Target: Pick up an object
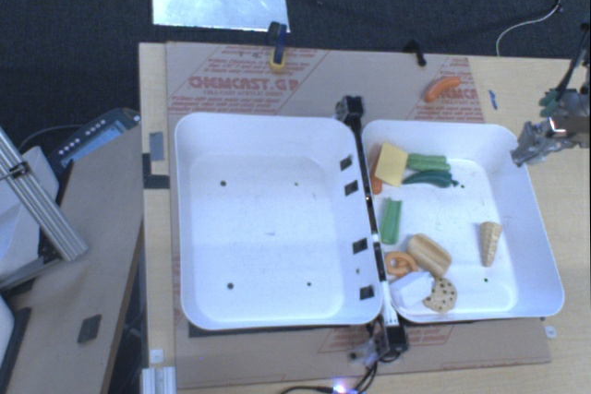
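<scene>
The right bin (531, 226) holds several toy foods: a yellow cheese wedge (391, 163), a green pepper (427, 162), a dark green bean (428, 181), a green stick (391, 220), a bread roll (429, 254), a pretzel (400, 265), a cookie (441, 294) and a cone-shaped piece (488, 242). My gripper (533, 148) hangs at the right edge of the view, over the bin's far right rim. It is small and blurred there, with nothing visible in it.
The left bin (268, 217) lies beside the right one, with a black divider strip (365, 198) between them. An orange toy (442, 89) rests on the cardboard behind the bins. A yellow and blue clamp (276, 46) stands at the bench's back edge.
</scene>
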Tool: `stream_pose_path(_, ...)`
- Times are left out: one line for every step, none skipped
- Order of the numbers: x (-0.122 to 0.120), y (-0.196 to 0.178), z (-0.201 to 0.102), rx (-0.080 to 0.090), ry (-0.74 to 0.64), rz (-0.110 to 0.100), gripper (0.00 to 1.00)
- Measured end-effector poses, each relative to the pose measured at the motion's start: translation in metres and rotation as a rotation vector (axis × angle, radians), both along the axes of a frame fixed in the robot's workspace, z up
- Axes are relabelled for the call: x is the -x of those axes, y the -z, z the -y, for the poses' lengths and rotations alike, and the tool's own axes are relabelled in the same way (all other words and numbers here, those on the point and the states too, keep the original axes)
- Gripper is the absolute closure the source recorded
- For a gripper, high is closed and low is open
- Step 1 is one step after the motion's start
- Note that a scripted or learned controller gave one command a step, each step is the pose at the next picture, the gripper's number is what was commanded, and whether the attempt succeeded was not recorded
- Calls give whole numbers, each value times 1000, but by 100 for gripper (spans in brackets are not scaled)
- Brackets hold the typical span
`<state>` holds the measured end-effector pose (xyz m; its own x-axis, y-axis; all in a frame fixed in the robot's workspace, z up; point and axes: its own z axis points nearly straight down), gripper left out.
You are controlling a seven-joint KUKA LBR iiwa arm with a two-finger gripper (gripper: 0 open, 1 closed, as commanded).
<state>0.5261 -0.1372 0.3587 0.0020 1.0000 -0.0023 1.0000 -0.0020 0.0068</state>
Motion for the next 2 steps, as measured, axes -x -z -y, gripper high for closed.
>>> stream_pose_path(43,234,20,-6,1,-19,100)
stream_pose_path(-67,36,-30,1,-15,19,100)
